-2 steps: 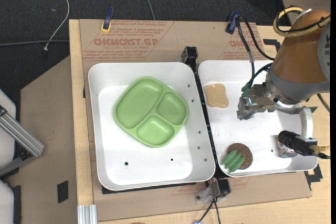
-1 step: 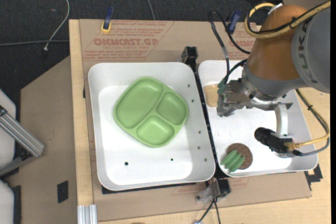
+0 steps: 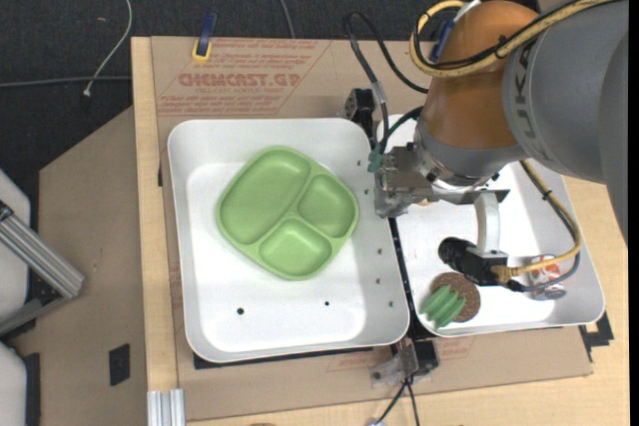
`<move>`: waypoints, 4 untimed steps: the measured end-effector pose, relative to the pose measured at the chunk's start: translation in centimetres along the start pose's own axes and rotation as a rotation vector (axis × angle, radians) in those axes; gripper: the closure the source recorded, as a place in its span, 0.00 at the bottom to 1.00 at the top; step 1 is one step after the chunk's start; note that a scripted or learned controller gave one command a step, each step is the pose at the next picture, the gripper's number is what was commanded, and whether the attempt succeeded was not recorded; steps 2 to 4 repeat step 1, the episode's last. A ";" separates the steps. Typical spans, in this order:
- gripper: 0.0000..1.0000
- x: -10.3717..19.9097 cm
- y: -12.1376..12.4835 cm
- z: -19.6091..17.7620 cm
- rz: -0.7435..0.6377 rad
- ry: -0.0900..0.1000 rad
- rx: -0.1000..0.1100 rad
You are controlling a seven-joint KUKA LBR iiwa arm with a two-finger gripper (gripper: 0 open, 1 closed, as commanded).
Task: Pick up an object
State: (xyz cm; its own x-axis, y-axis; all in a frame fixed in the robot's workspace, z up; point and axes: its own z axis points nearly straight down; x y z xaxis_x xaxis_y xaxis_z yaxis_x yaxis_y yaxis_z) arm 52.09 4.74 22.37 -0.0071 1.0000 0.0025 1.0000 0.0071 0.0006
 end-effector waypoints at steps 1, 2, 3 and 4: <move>1.00 4.4 2.2 0.9 0.001 0.000 0.000; 1.00 4.4 2.2 0.9 0.001 0.000 0.000; 1.00 4.4 2.2 0.9 0.001 0.000 0.000; 1.00 4.4 2.2 0.9 0.001 0.000 0.000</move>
